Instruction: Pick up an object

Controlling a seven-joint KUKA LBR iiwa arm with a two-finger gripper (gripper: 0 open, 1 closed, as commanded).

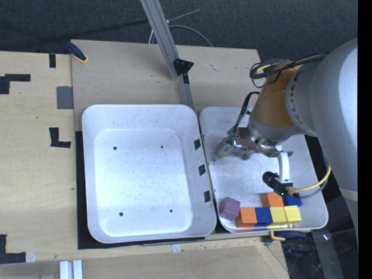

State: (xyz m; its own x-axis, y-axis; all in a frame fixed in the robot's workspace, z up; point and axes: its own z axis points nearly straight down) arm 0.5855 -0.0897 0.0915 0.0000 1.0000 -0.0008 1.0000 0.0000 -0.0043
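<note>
I have the grey arm with the orange band (273, 106) reaching in from the right over the right-hand shallow white bin (224, 120), and its two-finger gripper (224, 150) sits low over the upper-left part of that bin, close to the wall it shares with the left-hand shallow white bin (139, 173). The metal fingers look slightly apart with nothing between them, though at this slant and against the white floor I would not swear to how wide the gap is.

Everything worth picking lies at the near end of the right bin, well apart from the gripper and toward the bottom of the view from it. The small purple cube (230, 207) is the closest candidate, standing on its own just left of the row. Beside it run the orange block (248, 215), the blue block (263, 215) and the two yellow blocks (285, 214), touching one another in a line along the bin's near wall, with a second orange block (271, 200) behind them.

My judgement: the coming move turns on travelling down the bin toward that near wall. The purple cube lies almost straight below the jaws, and it has free space on its left and far sides, so it looks the easier grasp than anything packed in the row.
</note>
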